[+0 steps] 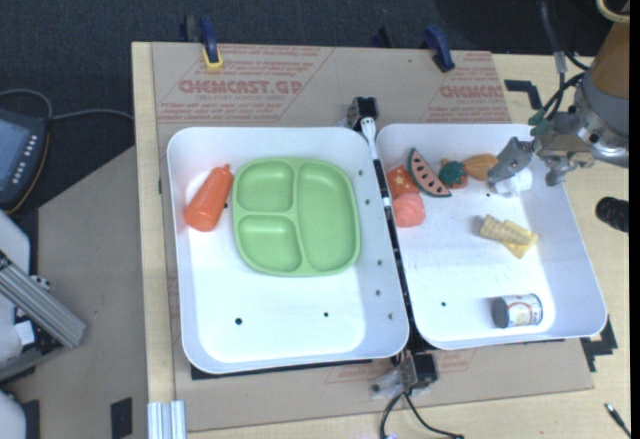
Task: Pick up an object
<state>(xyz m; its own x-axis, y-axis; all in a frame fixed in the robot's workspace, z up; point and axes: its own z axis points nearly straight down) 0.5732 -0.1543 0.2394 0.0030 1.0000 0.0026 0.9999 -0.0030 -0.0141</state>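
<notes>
My gripper point(532, 167) hangs over the far right part of the right bin point(560, 327), its two fingers spread apart with nothing between them. Just left of it lie an orange piece point(481, 165), a teal piece point(452, 170) and a watermelon slice point(428, 174). A small white thing point(512, 186) sits under the left finger. Nearer the bin's middle lies a pale yellow block point(507, 234). A small can point(517, 311) lies on its side near the front edge. A red and pink object point(405, 200) rests against the bin's left wall.
The left bin point(200, 327) holds a green divided plate point(297, 215) and an orange bottle-shaped toy point(208, 199) to its left. A black clip point(363, 112) sits where the bins meet at the back. Cables and a stand crowd the right side.
</notes>
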